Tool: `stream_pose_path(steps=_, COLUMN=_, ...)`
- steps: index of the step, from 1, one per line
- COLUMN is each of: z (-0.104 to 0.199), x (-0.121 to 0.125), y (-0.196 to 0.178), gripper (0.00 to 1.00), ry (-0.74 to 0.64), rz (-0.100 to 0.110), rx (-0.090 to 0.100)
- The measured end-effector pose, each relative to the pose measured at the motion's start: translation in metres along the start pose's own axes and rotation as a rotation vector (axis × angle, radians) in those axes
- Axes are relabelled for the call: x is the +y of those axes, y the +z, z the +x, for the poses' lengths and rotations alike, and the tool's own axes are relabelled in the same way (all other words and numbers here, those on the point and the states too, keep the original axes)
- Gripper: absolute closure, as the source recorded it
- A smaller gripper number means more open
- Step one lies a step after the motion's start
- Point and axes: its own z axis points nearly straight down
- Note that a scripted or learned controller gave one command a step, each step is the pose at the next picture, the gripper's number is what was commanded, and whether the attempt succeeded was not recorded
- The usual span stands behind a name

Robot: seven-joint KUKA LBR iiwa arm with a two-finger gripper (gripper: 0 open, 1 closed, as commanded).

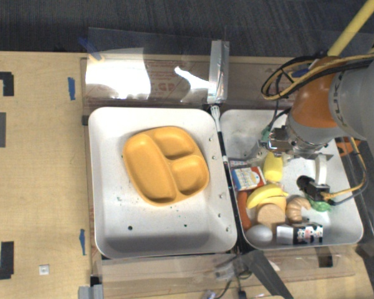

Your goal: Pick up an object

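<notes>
We saw the claw (280, 147) hanging low in the right bin (355, 229), because the objects crowded there: a yellow lemon (273, 167) just beneath it, a banana (266, 196) below. Its grip we could not tell.

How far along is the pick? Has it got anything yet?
Done: the arm has reached over the right bin, above the pile. In hand: nothing visibly held; the gripper sits just above the yellow lemon-like object, its wrist hiding the fingertips. Left: grasp and lift. The banana, blue-and-white carton and dark can lie in the bin; the yellow divided plate sits in the left bin.
</notes>
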Motion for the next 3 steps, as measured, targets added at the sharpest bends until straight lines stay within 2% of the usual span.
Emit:
stream_pose_path(steps=1, z=0.000, x=0.000, y=0.000, gripper=0.00, ry=0.000, rz=0.000, rx=0.000)
stream_pose_path(steps=2, z=0.000, x=0.002, y=-0.012, gripper=1.00, ry=0.001, rz=-0.006, rx=0.000)
stream_pose_path(steps=3, z=0.075, x=0.056, y=-0.099, gripper=1.00, ry=0.281, rz=0.001, rx=0.002)
